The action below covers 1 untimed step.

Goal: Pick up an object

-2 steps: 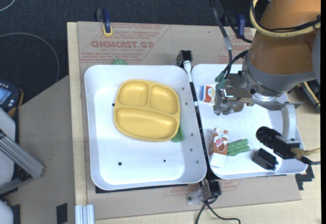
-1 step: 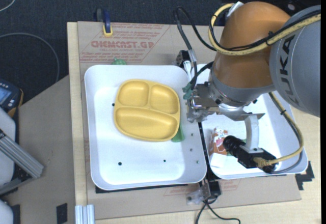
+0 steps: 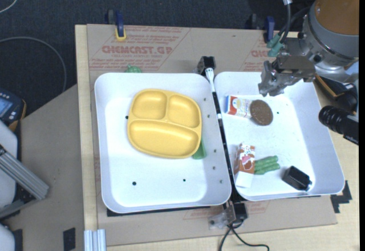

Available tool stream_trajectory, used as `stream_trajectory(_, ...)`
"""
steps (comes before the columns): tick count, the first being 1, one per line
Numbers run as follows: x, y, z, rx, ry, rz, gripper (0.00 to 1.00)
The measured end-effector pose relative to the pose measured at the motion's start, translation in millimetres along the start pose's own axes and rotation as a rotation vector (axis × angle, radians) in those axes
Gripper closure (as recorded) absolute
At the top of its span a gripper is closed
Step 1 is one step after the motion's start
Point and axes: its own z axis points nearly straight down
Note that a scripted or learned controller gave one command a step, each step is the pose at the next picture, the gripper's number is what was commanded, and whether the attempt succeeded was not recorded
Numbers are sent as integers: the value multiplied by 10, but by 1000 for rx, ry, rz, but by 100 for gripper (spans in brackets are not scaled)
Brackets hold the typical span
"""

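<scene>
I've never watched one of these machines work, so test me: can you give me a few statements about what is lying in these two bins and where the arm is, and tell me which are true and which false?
1. The yellow divided plate lies in the left bin. True.
2. The gripper hangs over the left bin. False: it is over the right bin, near its far edge.
3. A brown round disc lies in the right bin. True.
4. The small black block sits on the yellow plate. False: it lies in the right bin's near corner.
5. The green pod-like item lies in the right bin. True.
</scene>
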Motion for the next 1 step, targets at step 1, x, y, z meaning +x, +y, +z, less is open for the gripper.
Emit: stream_trajectory(1, 907, -12, -67, 14, 1, -12, 100)
